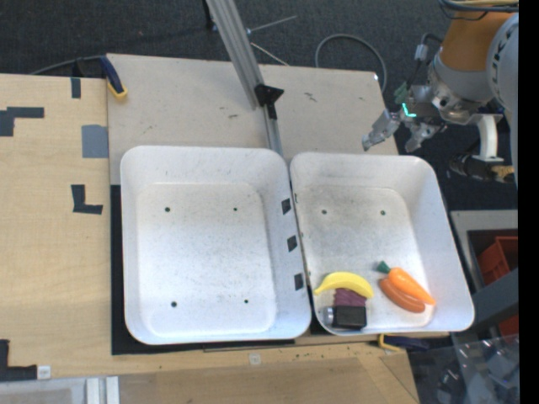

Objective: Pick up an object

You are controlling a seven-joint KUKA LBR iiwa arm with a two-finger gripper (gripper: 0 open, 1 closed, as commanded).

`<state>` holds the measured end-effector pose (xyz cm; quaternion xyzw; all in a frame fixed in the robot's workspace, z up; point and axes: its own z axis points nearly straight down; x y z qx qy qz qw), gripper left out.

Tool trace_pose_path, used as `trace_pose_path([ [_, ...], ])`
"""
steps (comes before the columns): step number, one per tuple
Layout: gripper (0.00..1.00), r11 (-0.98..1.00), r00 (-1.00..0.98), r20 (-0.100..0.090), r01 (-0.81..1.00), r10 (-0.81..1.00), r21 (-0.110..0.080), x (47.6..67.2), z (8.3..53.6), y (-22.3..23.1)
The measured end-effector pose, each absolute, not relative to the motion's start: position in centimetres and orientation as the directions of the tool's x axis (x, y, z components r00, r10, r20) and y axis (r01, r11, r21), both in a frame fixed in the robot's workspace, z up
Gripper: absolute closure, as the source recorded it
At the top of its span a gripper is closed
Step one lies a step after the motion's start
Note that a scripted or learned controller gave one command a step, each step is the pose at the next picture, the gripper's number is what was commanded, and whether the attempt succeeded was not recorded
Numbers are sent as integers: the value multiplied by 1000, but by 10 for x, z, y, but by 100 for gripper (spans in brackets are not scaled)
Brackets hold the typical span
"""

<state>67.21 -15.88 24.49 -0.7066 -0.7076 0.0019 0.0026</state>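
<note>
While my claw (396, 133) is hovering beyond the right bin's (438, 192) far rim, fingers spread and holding nothing, the carrot (406, 290), banana (344, 284) and dark block (349, 316) are crowding the near corner, risking a wall-blocked, glancing grasp.

Single fixed overhead camera, slanted down, both white bins (135, 251) in frame
</note>
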Motion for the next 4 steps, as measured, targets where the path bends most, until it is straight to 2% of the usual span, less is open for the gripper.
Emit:
trace_pose_path([
  [1,0,2,-2,-1,1000,1000,-2,673,248,-159],
  [4,0,2,-2,0,1000,1000,-8,661,88,-170],
])
